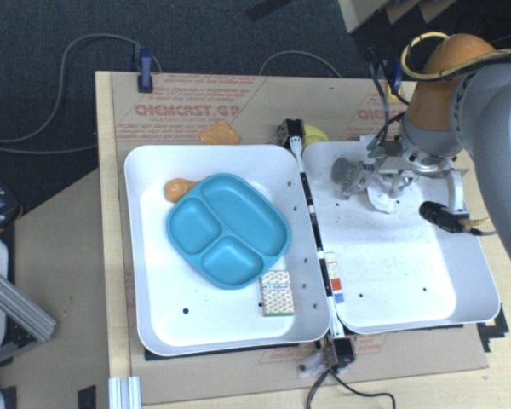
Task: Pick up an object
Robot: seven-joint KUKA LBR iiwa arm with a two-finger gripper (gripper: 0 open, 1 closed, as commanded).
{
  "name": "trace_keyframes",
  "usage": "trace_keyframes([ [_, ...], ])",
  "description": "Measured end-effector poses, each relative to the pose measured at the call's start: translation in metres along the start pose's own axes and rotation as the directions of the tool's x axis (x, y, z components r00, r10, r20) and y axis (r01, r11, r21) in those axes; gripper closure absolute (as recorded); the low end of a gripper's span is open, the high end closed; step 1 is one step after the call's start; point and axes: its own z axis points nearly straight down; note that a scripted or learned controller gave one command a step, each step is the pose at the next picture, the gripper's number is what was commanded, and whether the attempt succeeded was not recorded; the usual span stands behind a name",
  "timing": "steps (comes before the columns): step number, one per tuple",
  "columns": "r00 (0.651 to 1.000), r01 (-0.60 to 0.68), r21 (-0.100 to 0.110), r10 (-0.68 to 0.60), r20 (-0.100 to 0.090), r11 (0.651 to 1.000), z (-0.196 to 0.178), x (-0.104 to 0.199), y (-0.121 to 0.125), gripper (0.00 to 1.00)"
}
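Right bin point(409, 305), far end: pincer point(385, 180) low over the floor, approx. between two small items: grey lump point(347, 175) just beside it toward the left bin point(153, 313), and white piece point(383, 201) directly under or touching it (contact not clear). Risks, as judged: (1) pincer closes between the two items and comes up w/ nothing, since neither looks centred under it; (2) grey lump gets nudged toward the bin's far corner or wall, where a grasp is harder; (3) white piece is pale on a white floor and looks flat, so likely to slip or be pressed down rather than lifted. Pincer state: cannot tell whether apart or together, as wrist and body hide it from above; nothing visibly held. Other stock, well apart, no bearing on this try: blue divided plate point(228, 228), patterned box point(277, 294) and orange lump point(178, 189), all in left bin. Task item not yet off the floor.
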Motion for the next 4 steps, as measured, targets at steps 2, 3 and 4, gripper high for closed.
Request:
trace_keyframes([
  [2, 1.000, -0.013, -0.058, 0.013, 0.015, 0.998, -0.004, -0.036, -0.034, 1.00],
  [3, 1.000, -0.004, -0.063, 0.005, 0.015, 0.998, -0.066, 0.033, -0.049, 1.00],
  [4, 1.000, -0.008, -0.060, 0.009, 0.015, 0.998, -0.062, 0.029, -0.049, 0.00],
])
